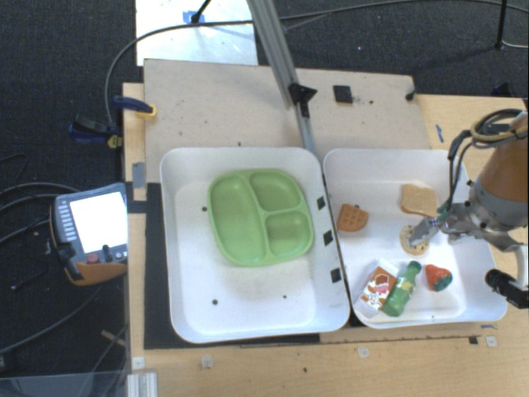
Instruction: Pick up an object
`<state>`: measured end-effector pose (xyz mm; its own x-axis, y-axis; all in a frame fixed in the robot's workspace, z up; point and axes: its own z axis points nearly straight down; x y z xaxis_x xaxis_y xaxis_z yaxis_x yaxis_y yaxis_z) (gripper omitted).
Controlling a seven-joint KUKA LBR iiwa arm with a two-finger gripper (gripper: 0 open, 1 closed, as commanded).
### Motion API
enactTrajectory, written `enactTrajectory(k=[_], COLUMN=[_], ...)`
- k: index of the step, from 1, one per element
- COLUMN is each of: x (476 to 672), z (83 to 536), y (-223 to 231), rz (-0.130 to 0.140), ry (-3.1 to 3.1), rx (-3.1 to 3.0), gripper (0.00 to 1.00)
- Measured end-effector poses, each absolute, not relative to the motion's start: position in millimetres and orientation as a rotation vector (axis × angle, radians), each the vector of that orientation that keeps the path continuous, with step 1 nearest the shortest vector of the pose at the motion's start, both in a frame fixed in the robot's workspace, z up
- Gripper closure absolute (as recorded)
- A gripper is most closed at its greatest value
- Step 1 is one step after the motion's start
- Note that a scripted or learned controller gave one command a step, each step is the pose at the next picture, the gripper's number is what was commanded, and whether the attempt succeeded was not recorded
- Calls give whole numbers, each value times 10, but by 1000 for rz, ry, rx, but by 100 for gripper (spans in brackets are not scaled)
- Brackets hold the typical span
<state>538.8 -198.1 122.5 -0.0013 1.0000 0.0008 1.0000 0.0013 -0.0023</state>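
White right bin (347, 168), printed snack packet (378, 289), lettering too small to read.

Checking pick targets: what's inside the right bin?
The right bin holds a waffle, toast, a green bottle, a small carton, a strawberry and a round cookie. The tool covers part of the cookie.

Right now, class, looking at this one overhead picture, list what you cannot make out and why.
1. End effector: its fingers are too small and blurred to read, in the camera view.
2. Round item under it: partly covered, identity unclear.
3. Arm: cut off by the right edge.
4. Carton label: too small to read.
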Motion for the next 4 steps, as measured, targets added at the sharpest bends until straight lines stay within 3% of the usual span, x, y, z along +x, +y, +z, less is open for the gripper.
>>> enactTrajectory(k=[1, 2, 4], x=[5410, 5438, 5448], z=[861, 999, 1936], y=[-1986, -1977, -2010], rz=[-4, -13, -4], ry=[-2225, -2231, -2230], rx=[-2223, -2224, -2220], gripper=[0, 100, 100])
